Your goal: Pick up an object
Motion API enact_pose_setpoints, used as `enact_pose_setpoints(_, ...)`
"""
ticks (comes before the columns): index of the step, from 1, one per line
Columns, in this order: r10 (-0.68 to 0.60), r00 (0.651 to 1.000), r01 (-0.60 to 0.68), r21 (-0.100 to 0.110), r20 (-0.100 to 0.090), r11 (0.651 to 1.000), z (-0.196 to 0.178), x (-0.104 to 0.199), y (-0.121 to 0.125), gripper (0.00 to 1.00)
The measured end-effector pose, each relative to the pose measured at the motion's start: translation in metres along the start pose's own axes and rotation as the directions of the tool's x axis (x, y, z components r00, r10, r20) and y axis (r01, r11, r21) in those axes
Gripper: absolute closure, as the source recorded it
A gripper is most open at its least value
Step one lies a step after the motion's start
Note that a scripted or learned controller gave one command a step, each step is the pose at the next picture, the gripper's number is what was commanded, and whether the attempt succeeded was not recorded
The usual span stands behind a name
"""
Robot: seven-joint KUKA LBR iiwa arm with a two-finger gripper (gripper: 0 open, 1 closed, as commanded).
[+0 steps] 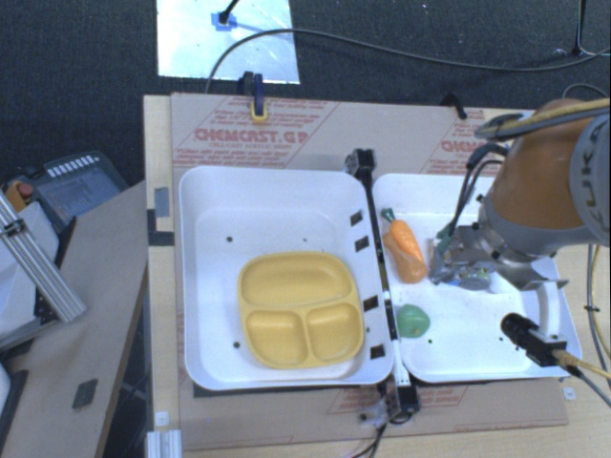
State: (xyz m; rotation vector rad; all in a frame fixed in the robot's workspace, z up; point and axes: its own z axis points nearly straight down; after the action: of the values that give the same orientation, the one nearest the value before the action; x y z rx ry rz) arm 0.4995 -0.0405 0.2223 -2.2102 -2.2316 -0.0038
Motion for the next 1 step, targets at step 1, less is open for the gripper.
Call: enact_pose_setpoints(1,0.0,1.0,0.0,-0.001,0.001,1.0,-0.0006,0.0435,0.0052,1.0)
